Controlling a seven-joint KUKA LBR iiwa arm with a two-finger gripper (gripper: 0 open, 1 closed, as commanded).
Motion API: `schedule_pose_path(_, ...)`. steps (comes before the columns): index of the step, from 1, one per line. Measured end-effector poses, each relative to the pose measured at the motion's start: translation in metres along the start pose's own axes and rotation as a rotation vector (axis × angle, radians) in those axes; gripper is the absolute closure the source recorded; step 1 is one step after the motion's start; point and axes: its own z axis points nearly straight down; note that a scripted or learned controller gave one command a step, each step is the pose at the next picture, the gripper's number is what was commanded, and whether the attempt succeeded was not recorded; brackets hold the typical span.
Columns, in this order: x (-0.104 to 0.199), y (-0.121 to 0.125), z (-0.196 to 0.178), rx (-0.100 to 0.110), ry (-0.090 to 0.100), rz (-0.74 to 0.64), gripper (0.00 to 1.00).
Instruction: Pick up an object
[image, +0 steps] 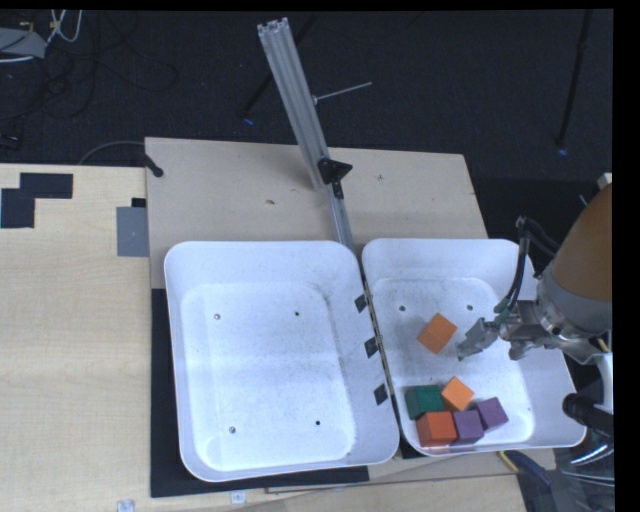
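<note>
The right bin (500, 255) holds several blocks. An orange block (437, 333) lies alone near its middle. At the front edge sit a green block (424, 400), a small orange block (457, 392), two purple blocks (491, 412) (468, 427) and a red-orange block (436, 428), packed close together. My gripper (493, 348) hangs over the right bin, just right of the lone orange block and above the cluster. Its fingers stand apart, open, with nothing between them. One fingertip (468, 347) is close to the orange block, apparently not touching it.
The left bin (200, 262) sits beside the right one, joined by black clips (366, 322). A slanted metal bar (300, 110) rises behind the bins. The arm's grey body (585, 300) covers the right bin's right wall.
</note>
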Motion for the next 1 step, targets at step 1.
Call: schedule_pose_path(1, 0.0254, 0.0360, 0.1002, 0.009, 0.003, -0.010, 0.00)
